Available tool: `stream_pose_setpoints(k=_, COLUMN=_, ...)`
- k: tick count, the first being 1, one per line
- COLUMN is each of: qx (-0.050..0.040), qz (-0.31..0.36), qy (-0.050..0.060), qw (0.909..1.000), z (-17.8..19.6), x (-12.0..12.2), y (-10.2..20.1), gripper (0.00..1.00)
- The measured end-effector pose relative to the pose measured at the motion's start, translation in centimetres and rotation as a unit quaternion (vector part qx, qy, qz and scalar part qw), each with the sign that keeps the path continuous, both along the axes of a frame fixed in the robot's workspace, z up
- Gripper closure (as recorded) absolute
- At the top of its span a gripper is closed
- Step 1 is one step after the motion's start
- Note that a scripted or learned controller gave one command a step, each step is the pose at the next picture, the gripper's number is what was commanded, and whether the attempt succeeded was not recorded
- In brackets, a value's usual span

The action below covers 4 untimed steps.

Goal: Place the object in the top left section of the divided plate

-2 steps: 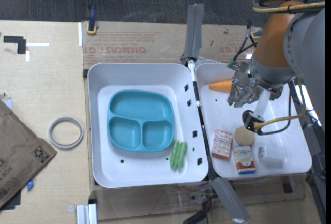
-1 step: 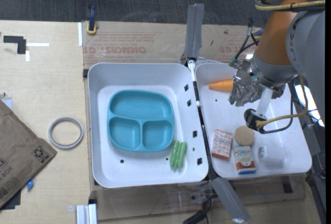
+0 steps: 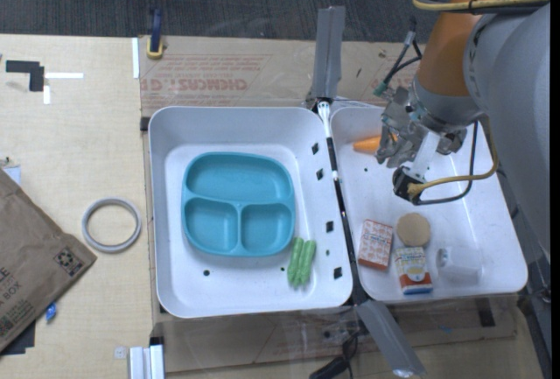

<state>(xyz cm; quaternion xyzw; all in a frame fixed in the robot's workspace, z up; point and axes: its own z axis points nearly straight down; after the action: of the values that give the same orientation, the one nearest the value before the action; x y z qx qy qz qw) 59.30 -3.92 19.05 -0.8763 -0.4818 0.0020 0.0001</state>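
- My pincer (image 3: 395, 150): it hangs over the right bin (image 3: 490, 220), in that bin's upper left quarter. Whether it is released or clenched I cannot tell; wrist hardware and cables cover its tips.
- Orange carrot-like piece (image 3: 367, 143): most likely the task's object, by my judgement. It lies on the floor of the right bin, just beside my pincer on the side toward the left bin (image 3: 166, 220). Its long axis runs roughly across the bin, toward my pincer. I cannot tell whether it is touching my pincer or merely beside it.
- Blue divided plate (image 3: 238, 203): it sits in the middle of the left bin, with one wide section along the top and two smaller sections below. It is well apart from the carrot-like piece, across the wall between the bins.
- Deciding relation: the object lies leftward of my pincer, and the plate lies further in the same direction, so the carry, as I judge it, goes over the dividing wall.
- Green pea pod (image 3: 302, 262): it lies in the left bin, just beside the plate's lower right corner, off the plate.
- Other right-bin stock: a small printed box (image 3: 376, 244), a round tan item (image 3: 413, 229) and a small carton (image 3: 413, 270), all nearer the bin's front than my pincer.
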Motion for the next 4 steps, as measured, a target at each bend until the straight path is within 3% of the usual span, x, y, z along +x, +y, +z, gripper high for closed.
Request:
stream_pose_setpoints(k=1, qx=0.0003, qz=-0.084, qy=0.001, qw=0.9964, z=0.0, x=-4.7, y=4.5, gripper=1.00)
stream_pose_setpoints(k=2, qx=-0.0003, qz=-0.201, qy=0.001, qw=0.9797, z=1.8, x=-8.4, y=5.5, gripper=1.00)
stream_pose_setpoints(k=3, qx=-0.0011, qz=-0.243, qy=0.000, qw=0.9701, z=7.9, x=-9.6, y=2.7, gripper=1.00)
stream_pose_setpoints(k=4, qx=-0.0018, qz=-0.365, qy=-0.001, qw=0.9312, z=15.9, x=-2.9, y=1.7, gripper=1.00)
